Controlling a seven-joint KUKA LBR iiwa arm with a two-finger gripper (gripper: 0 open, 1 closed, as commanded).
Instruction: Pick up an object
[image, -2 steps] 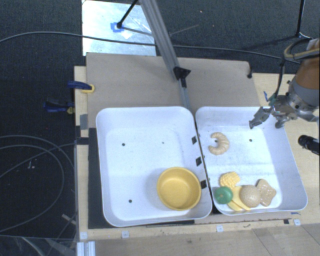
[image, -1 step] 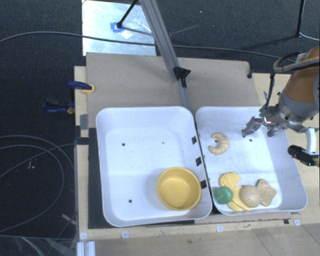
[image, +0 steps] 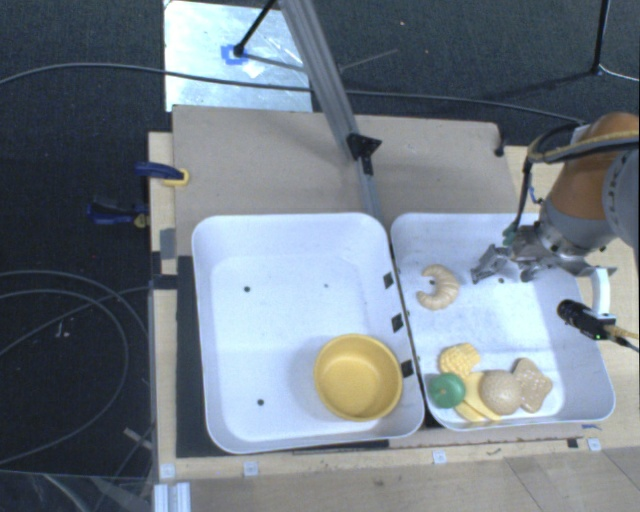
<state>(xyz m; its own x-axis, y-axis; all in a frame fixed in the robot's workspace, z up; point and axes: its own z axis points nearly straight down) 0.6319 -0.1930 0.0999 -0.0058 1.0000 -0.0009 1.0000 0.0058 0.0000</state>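
My end effector (image: 487, 268) hovers over the right bin (image: 600, 400). I can't tell its opening. The croissant (image: 439, 286) lies just left.

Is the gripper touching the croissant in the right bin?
Apart. The camera view shows bare white bin floor between the gripper and the croissant.
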